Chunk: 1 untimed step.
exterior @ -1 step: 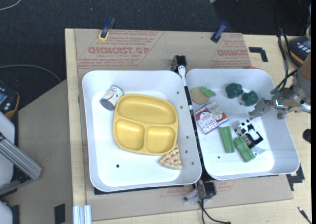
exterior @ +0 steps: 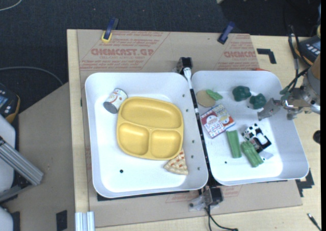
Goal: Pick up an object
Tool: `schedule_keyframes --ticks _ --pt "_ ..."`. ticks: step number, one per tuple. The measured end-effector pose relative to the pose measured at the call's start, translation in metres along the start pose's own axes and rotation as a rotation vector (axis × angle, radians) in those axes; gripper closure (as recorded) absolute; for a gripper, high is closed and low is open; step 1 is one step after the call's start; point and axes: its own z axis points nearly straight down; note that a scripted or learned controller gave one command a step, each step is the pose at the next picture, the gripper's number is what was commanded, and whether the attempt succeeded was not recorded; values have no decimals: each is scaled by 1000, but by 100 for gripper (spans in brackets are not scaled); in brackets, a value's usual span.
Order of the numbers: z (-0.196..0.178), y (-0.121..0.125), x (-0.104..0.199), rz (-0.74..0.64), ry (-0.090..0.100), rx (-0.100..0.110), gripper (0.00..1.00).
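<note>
Green toy [exterior: 257,100] lies in the right bin [exterior: 293,146], just left of my jaws [exterior: 270,110]. I cannot tell how far they gape or whether they grip anything.

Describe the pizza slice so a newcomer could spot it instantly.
Start at the left white bin, which holds a big yellow divided tray. The pizza slice lies off the tray's lower right corner, touching it: a small flat triangle, speckled orange, unlike the toy cup nearby.
</note>
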Motion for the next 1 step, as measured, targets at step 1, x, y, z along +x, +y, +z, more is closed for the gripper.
schedule_keyframes --ticks 1 --pt "43 -1 2 0 3 6 0"
